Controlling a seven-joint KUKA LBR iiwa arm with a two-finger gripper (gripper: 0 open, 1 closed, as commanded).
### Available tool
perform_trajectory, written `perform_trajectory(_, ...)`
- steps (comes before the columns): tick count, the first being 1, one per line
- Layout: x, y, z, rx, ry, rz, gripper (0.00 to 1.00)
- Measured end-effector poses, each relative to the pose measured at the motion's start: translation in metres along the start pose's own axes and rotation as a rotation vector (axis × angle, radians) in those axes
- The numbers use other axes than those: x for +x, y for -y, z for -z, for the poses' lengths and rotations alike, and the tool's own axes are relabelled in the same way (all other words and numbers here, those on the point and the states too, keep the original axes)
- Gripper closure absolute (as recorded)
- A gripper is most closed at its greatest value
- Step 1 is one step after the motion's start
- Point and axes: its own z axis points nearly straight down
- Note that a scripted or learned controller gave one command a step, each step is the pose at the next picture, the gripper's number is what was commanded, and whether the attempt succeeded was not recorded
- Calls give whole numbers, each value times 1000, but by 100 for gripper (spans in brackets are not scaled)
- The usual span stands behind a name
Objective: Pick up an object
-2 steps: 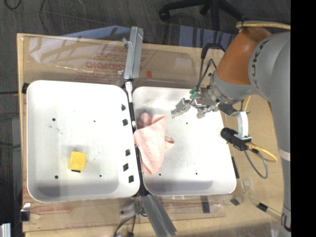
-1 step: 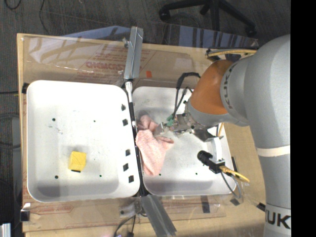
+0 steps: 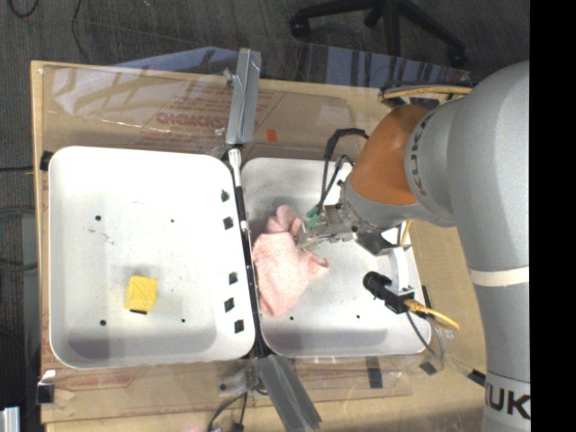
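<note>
Pincer point(image 3: 310, 232) first: we see it low inside the right-hand shallow white bin point(image 3: 360, 331), at the end of the grey arm with the orange band point(image 3: 391, 165), and it sits right at the upper right edge of the crumpled pink cloth point(image 3: 281, 273). We cannot tell how the pincer is set, since the wrist body and cables crowd over its tip, and we cannot tell whether any cloth is caught in it.

Going from the near edge of the bench point(image 3: 135, 381) outward, we meet the small yellow block point(image 3: 141, 293) lying alone in the lower part of the left-hand shallow white bin point(image 3: 72, 241), well apart from everything else. Level with it in the right bin, a black connector with a yellow cable point(image 3: 396, 297) hangs off the arm above the bin floor. A little farther in, the pink cloth lies bunched against the left wall of the right bin, just beside the divider between the two bins, with one fold rising toward the pincer.

Farther still, a grey metal bar point(image 3: 241, 97) runs up from the meeting of the two bins, over a sheet of clear plastic with red print point(image 3: 153, 106). Beyond the bench we see dark carpet and the black legs of an office chair point(image 3: 378, 12).
</note>
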Motion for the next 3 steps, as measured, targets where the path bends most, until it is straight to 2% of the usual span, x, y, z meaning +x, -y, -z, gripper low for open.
perform_trajectory(1, 49, -43, 114, 1, 0, -13, 100)
perform_trajectory(2, 97, -25, 181, 2, 0, -88, 100)
perform_trajectory(3, 71, -17, 150, 3, 0, 328, 100)
